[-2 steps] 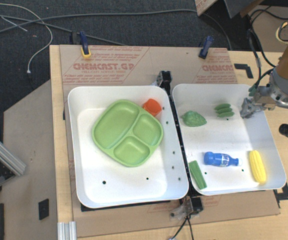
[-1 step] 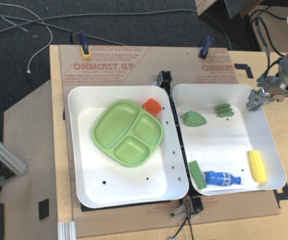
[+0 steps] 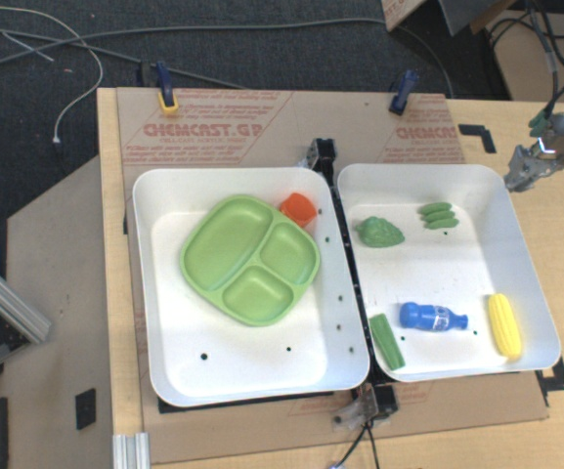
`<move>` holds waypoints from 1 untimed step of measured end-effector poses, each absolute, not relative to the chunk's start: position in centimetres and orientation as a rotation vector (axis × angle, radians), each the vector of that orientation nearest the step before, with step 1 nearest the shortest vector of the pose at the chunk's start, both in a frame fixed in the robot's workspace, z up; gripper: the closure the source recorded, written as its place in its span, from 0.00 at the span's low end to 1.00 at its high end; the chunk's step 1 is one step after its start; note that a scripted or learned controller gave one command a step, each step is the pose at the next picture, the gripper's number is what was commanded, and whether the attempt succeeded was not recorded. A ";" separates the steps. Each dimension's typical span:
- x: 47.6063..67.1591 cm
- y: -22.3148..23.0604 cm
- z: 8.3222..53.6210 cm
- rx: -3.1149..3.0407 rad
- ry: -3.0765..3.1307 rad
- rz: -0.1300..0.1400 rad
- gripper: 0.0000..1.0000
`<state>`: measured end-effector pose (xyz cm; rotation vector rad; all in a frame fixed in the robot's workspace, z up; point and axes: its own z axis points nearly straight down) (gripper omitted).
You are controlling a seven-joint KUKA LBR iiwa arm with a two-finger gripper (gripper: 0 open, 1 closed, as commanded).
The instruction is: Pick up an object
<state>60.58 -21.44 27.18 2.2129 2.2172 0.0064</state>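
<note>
Probably your easiest take is the small blue plastic bottle (image 3: 432, 318) — light, rigid, slick; pinch across its middle. Whether the claw (image 3: 534, 164) is clenched, you cannot tell.

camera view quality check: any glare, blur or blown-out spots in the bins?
Camera view: even, soft lighting with faint shadows; the white bin floors look near blown-out but objects stay readable. The blue bottle and corn are slightly soft. The gripper at the right edge is blurred and small.

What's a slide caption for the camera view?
Gripper off right bin's far corner; toys inside, green tray in left bin.
</note>
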 end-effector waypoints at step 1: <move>60.7 -21.5 28.0 2.217 2.220 0.003 1.00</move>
